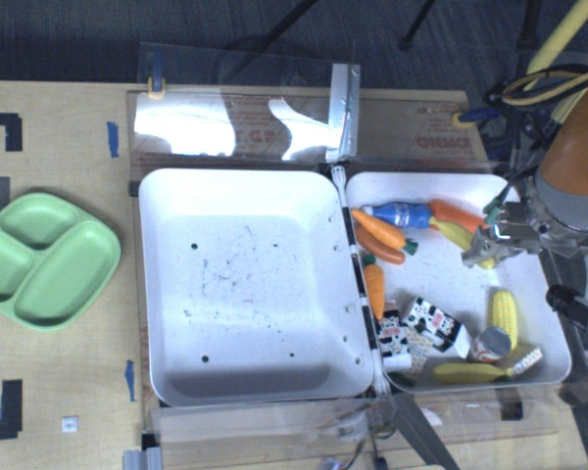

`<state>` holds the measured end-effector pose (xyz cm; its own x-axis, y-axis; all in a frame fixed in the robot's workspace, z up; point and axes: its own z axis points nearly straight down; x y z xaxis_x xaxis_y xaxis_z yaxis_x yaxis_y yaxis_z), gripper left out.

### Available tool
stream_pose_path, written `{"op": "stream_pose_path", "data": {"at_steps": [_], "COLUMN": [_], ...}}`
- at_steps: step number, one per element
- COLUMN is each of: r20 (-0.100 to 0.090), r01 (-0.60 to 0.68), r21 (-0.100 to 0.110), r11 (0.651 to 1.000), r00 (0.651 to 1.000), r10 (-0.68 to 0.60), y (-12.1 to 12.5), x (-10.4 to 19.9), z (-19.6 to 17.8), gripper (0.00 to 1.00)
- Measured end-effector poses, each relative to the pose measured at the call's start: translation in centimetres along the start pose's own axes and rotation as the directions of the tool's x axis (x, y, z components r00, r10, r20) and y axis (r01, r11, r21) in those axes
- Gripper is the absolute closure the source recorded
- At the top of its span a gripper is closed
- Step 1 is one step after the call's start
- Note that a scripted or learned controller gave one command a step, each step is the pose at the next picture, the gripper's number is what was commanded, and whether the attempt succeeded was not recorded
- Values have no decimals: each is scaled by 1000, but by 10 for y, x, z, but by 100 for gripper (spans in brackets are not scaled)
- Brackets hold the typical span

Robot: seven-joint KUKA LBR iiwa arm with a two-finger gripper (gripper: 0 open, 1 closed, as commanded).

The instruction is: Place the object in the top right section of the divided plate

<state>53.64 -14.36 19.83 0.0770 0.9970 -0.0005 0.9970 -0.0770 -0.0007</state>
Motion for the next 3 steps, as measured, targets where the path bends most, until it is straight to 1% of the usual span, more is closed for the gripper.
{"op": "stream_pose_path", "data": {"at_steps": [1, 2, 3], "r20": [-2, 0, 3], "r01": [281, 473, 692], "r21": [0, -2, -3], "r11": [960, 881, 722], "r00": [960, 881, 722], "r10": [-281, -473, -692], "y": [-44, -50, -50], "x": [-38, -82, -84], "z": [16, 18, 11], "gripper": [100, 100, 100]}}
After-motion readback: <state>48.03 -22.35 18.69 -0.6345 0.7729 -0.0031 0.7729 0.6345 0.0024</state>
